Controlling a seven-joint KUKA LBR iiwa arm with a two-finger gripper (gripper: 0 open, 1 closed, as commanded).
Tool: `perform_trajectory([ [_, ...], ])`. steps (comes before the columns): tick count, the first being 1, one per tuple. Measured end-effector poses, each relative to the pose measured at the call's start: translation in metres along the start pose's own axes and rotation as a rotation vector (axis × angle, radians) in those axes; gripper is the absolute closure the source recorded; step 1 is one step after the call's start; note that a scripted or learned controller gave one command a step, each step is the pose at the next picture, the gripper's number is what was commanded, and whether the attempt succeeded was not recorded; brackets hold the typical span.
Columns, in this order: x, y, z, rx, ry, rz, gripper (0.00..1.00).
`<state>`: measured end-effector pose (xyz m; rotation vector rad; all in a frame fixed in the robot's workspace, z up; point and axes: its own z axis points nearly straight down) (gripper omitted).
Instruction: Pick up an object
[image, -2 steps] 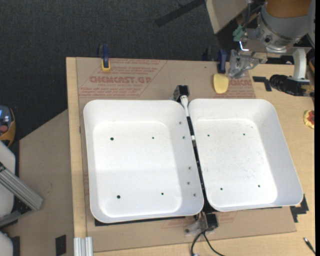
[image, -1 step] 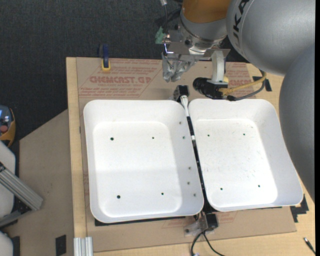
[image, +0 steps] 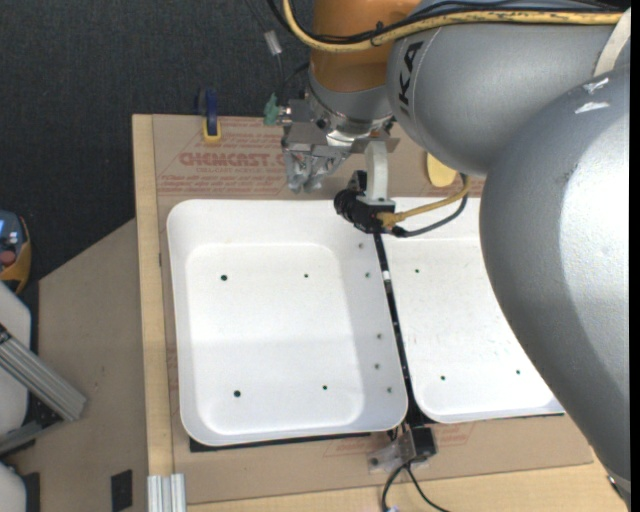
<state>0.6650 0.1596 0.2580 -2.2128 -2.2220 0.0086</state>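
Observation:
My gripper hangs under the orange-banded wrist, just beyond the far rim of the left white bin, over the cardboard. A pale yellow object peeks out at the far edge of the right bin, mostly hidden behind the grey arm. The gripper is to the left of that object and apart from it. Nothing can be made out in the gripper.
The big grey arm covers the right bin's right side. A black cable fitting hangs over the ridge between the bins. A blue clamp stands on the cardboard's far edge. A metal rail lies at the left.

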Motion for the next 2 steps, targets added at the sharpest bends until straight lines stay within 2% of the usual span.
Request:
perform_trajectory([
  [1, -0.037, 0.001, -0.063, -0.014, 0.0, 0.006, 1.0],
  [2, -0.165, 0.0, -0.11, -0.016, -0.003, 0.013, 1.0],
])
